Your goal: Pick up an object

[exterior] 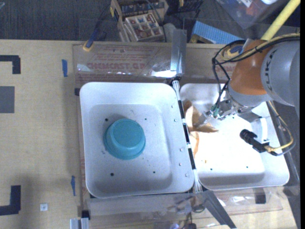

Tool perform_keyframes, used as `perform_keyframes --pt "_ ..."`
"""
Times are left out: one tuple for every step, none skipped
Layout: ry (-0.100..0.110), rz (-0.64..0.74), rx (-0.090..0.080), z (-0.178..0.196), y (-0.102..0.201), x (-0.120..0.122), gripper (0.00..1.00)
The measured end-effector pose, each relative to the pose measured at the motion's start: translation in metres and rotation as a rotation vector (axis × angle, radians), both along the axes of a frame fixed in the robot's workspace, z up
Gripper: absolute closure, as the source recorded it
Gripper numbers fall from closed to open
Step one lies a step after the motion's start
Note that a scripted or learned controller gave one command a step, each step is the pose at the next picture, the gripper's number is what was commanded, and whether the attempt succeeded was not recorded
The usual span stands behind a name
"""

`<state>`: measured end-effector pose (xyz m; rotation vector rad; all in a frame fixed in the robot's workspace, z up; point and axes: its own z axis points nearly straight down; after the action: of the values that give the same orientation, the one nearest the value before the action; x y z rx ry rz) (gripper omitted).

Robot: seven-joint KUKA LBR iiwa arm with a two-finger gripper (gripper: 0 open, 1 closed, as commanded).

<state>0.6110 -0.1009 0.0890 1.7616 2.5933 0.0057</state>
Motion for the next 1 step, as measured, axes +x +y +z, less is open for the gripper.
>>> perform_keyframes --pt "0.000 -0.003 0.001 0.0097 -0.0008 0.0001 1.00"
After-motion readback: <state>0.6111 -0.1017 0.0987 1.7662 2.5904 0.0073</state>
